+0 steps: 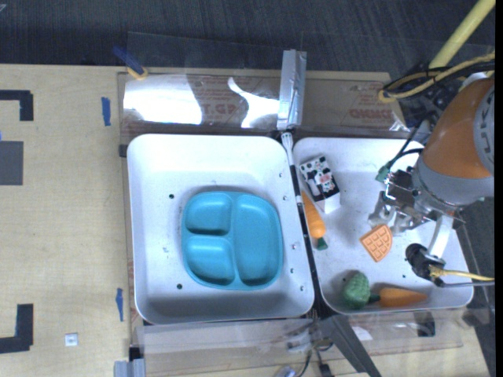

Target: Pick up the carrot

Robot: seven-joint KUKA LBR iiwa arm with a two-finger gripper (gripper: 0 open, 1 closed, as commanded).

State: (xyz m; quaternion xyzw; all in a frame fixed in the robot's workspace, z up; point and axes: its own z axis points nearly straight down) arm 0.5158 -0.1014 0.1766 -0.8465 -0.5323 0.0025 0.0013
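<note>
An orange carrot with a small green end lies along the left wall of the right bin, pointing toward the front. A second orange carrot-like piece lies at the bin's front edge, touching a leafy green lump on its left. My gripper hangs over the right half of this bin, just above and to the right of a waffle piece. It is well to the right of the first carrot and behind the second one. Nothing shows in its grasp.
A small white box with black and red print stands just behind the first carrot. The left bin holds a blue divided plate. Cables and a black fitting hang from the arm by the right bin's right side.
</note>
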